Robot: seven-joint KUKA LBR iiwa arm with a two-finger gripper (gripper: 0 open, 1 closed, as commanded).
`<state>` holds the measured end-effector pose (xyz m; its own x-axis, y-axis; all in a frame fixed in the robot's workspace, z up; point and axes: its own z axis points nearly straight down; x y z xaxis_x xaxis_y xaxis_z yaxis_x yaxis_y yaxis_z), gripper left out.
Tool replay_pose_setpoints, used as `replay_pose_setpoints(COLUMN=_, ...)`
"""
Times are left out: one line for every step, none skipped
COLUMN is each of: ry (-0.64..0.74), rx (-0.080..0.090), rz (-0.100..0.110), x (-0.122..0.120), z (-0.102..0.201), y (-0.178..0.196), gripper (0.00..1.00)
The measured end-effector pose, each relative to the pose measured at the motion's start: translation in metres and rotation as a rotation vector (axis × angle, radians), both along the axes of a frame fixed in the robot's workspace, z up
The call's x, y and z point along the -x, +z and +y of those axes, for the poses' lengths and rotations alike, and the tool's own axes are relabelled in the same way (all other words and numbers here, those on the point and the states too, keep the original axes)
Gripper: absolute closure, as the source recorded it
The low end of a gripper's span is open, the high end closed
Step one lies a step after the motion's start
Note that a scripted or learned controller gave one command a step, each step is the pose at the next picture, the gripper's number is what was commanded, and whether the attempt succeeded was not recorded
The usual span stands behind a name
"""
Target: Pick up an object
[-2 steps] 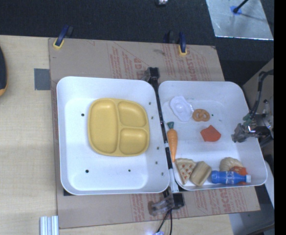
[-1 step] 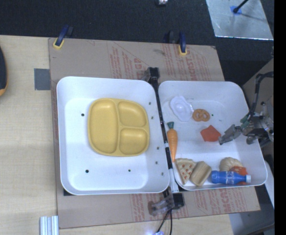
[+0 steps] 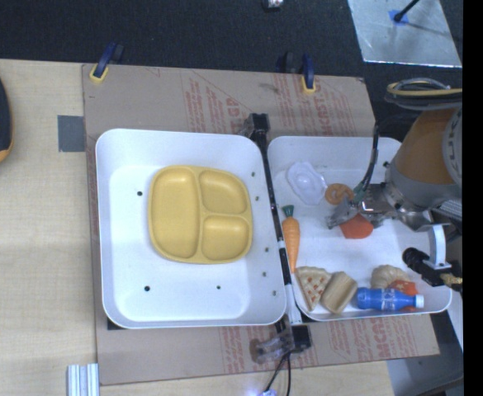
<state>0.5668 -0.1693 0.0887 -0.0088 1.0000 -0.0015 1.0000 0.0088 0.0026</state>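
My arm [image 3: 427, 159] reaches in over the right bin [image 3: 394, 312], and my gripper [image 3: 348, 213] hangs low inside it; the left bin [image 3: 117, 221] lies well off to my far side, bearing the yellow tray [image 3: 200, 214], which I judge is not worth the reach. The nearest thing to me is the red piece [image 3: 357, 228], just beside and slightly under my tip, touching or nearly so. I cannot tell whether I am released or clenched, since my own wrist hides that end, and I see nothing clearly gripped. The blue bottle [image 3: 387, 300] lies on its side well below me by the bin's near wall, with the bread [image 3: 338, 292] and the pizza slice [image 3: 311, 285] next to it. The carrot [image 3: 291, 233] lies off to my far side against the bin wall, too close to it for an easy grip. The clear cup [image 3: 305, 181] sits beyond me, and the small brown round [image 3: 338, 194] is just above my tip. To do this step well, I judge I should centre over the red piece, come straight down, close squarely across it, then lift slowly and check it rises with me.
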Motion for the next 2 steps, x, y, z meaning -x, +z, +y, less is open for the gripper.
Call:
replay_pose_setpoints(ry=0.0, rx=-0.001, rz=0.005, x=0.004, z=-0.002, y=0.013, gripper=1.0)
replay_pose_setpoints(ry=-0.002, rx=-0.002, rz=0.008, x=0.009, z=0.058, y=0.003, gripper=1.0)
